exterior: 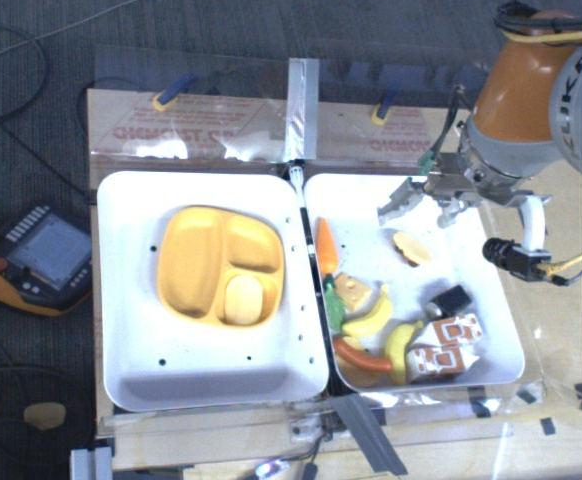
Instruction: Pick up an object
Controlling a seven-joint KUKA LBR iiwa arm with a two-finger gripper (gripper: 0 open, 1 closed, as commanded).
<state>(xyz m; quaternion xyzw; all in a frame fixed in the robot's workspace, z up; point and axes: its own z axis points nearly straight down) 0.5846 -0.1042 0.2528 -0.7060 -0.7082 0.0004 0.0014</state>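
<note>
My gripper (pixel 423 203) hangs over the back of the right bin (pixel 501 298), open, its two fingers spread with nothing between them. Just below it lies a pale tan slice (pixel 412 247) on the bin floor. Along the bin's left wall lies a carrot (pixel 325 247). At the front sit a yellow banana (pixel 371 314), a red pepper-like piece (pixel 361 359), a black block (pixel 448 299) and a small brown and white carton (pixel 445 351).
The left bin (pixel 131 368) holds a yellow divided plate (pixel 206 258) with a pale round piece (pixel 242 299) in one section. A metal divider (pixel 302 118) stands behind the two bins. A handheld pendant (pixel 36 258) lies off the bench at left.
</note>
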